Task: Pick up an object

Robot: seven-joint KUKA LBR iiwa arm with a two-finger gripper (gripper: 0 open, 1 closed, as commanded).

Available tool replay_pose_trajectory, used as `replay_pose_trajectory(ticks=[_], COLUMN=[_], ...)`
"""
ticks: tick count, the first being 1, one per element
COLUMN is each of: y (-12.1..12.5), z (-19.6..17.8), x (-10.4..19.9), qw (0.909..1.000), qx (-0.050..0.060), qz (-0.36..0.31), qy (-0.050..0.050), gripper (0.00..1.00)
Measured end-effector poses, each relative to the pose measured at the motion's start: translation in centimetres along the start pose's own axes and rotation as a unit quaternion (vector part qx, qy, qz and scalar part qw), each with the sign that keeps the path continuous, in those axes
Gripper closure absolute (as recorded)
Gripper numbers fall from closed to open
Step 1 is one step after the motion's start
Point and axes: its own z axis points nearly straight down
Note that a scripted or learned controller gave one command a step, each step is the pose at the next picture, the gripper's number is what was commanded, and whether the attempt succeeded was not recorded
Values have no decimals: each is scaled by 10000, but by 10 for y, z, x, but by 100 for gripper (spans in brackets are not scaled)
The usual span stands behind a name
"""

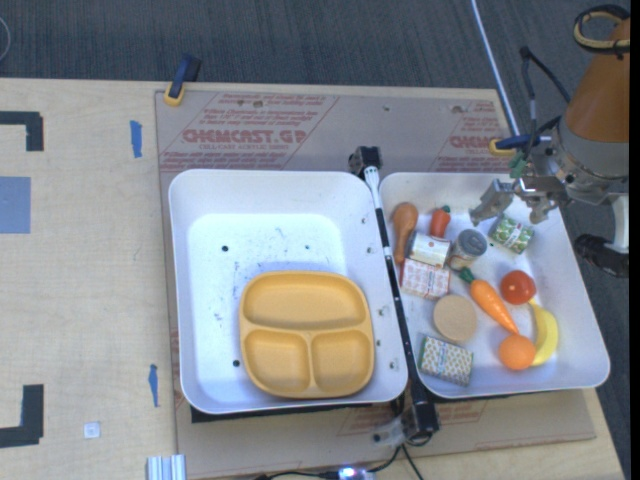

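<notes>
The grey arm's two-finger gripper (520, 200) hangs over the right white bin (585, 298), just above a small green-and-white carton (512, 234); I cannot tell its jaw state. A yellow 3-compartment plate (306, 330) lies in the left white bin (200, 268).

Floor (250, 18): dark grey carpet beyond the bench.
Bench (80, 288): pale wood top.
Marks: blue tape (136, 138), black corner marks (28, 128).
Light: even.

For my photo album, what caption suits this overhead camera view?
Robot gripper hovers over toy food in the right bin; a yellow tray sits in the left bin.
</notes>
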Motion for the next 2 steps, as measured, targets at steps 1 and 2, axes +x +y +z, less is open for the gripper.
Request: replay_pose_trajectory(ticks=[1,2], y=[-11,-17], z=[86,124], x=[-18,42], qw=[10000,10000], qx=[-87,-20], qz=[-11,0], qy=[-1,-8], gripper=[0,0])
